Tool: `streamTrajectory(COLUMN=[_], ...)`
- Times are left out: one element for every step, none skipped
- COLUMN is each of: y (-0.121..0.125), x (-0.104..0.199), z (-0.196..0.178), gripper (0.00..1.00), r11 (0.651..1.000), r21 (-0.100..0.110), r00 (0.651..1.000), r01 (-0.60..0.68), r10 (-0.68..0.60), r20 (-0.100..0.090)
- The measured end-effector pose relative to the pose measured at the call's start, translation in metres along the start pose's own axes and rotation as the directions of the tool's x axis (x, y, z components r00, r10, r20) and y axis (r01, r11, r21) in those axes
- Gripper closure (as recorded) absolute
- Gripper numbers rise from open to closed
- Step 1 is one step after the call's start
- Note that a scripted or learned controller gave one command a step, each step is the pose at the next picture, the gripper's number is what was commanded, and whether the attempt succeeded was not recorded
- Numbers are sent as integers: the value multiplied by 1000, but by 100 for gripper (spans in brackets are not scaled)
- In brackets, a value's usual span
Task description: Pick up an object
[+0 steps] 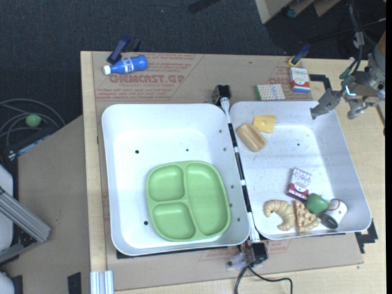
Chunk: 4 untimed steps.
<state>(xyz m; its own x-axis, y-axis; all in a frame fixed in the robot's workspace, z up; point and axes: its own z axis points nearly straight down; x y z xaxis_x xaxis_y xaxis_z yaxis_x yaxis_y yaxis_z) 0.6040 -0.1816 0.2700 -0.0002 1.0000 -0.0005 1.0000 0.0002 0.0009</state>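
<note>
Nearest the camera, along the front edge of the surface (153, 274), runs bare wood with a black cable plug (254, 253) at the seam between my two bins. Going left to right from there: the left bin (122, 133) carries only a green divided plate (187, 199), lying flat toward its front right. Behind that bin, on the cardboard, lies a small blue-and-white bottle (125, 65).

The right bin (349, 164) has what I could pick. At its back left sit a tan bread roll (251, 137) and a yellow cheese wedge (265, 123), just touching. At its front is a cluster: a croissant (280, 212), a pizza slice (304, 217) lying against it, a small red-and-white box (300, 183) just behind, a green piece (317, 203), and a white cup on its side (335, 211), all crowded together.

My claw (343, 100) hangs above the far right corner of that bin, well apart from every item. Its fingers look spread, one dark finger (323, 105) reaching out over the rim, and nothing sits between them.

I judge I am at the start: approaching, nothing chosen. The next move calls for travelling in over the bin and descending on one object. The roll looks the easier target, with free space on its front and left; the front cluster risks a pinch on two things at once.
</note>
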Motion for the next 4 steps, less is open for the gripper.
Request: streamTrajectory(y=[8, 37, 48, 57], x=[37, 63, 88, 87], z=[90, 175, 183, 182], gripper=[0, 0, 0, 0], r11=[1000, 1000, 1000, 1000], r21=[4, 5, -3, -2], r00=[1000, 1000, 1000, 1000], r01=[1, 1, 1, 1], r10=[-1, -1, -1, -1], r20=[-2, -2, 0, 0])
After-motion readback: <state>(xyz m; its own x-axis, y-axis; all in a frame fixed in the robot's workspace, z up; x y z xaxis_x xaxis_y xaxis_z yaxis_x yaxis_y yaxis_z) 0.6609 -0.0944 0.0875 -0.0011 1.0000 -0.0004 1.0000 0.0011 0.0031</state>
